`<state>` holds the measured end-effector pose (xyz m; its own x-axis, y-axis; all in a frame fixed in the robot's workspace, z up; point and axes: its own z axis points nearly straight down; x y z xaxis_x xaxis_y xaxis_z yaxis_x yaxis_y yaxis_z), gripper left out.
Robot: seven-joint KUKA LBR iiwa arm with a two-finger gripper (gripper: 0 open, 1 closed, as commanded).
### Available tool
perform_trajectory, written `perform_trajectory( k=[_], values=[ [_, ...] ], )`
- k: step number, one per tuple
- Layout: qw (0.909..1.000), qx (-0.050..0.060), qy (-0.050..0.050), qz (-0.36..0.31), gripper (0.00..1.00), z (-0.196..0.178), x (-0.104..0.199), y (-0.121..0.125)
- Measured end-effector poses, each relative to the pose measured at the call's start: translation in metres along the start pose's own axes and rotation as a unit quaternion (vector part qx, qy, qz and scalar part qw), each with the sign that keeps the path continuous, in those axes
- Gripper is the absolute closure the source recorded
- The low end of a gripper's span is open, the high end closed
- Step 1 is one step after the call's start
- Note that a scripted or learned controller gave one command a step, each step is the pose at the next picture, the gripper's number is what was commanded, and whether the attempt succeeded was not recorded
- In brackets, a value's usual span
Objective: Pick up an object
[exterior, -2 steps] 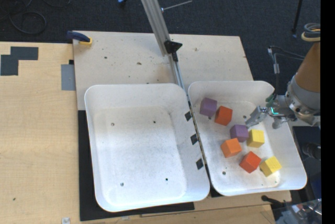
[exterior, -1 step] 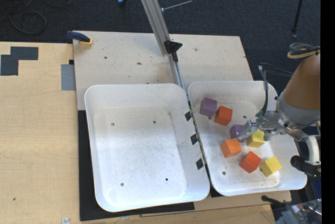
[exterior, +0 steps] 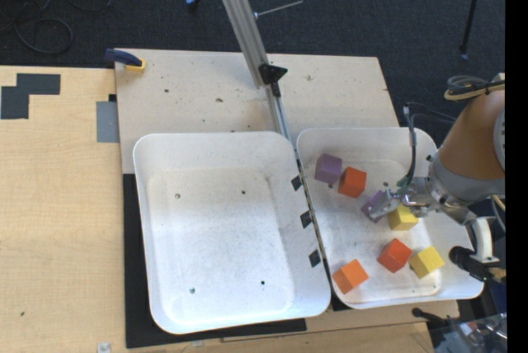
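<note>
Scanning left to right, you count in the right bin (exterior: 375, 299) two purple cubes (exterior: 328, 168), three orange (exterior: 352, 181), two yellow (exterior: 403, 218). Gripper (exterior: 401, 198) sits between the second purple cube and a yellow one; finger opening: cannot tell.

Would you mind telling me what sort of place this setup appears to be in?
Most likely a robotics lab test bench. A wooden bench bears two white bins, the right one holding small coloured blocks. A robot arm reaches in, and loose cables lie on dark carpet behind.
</note>
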<state>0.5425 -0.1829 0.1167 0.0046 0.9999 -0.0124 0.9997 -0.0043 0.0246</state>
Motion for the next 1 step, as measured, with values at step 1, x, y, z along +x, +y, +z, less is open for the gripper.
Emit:
perform_trajectory(
  k=[1],
  values=[
    [1.0,-0.003,-0.001,0.004,1.0,-0.0113,-0.0021,0.0015]
  ],
)
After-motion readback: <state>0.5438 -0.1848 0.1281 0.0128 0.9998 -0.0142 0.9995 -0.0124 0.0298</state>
